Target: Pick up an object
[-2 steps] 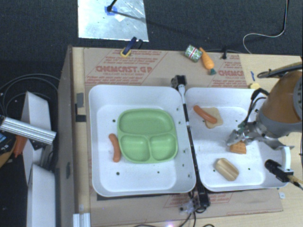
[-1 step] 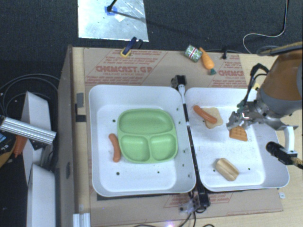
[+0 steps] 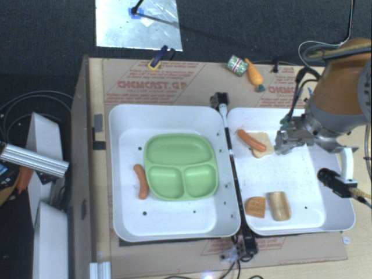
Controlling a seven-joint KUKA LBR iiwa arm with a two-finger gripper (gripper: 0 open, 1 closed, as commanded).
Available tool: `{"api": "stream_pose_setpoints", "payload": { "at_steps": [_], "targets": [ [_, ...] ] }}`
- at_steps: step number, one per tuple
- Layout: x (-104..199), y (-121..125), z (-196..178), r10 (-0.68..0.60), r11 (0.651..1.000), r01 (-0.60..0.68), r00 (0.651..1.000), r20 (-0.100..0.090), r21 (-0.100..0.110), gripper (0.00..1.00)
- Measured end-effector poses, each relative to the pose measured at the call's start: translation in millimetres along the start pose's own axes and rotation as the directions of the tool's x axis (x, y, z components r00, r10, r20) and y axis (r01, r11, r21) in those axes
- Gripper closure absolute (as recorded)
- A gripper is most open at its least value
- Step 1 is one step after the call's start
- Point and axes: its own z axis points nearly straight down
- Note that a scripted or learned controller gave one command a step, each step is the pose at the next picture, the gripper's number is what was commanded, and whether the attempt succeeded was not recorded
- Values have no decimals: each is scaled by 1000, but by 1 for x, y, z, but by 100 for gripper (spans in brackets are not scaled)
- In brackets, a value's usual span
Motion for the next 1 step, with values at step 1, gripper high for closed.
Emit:
{"api": "stream_pose_setpoints", "payload": {
  "at_steps": [1],
  "targets": [
    [0,0,0,0,1000,0,1000,0,0,0]
  ]
}}
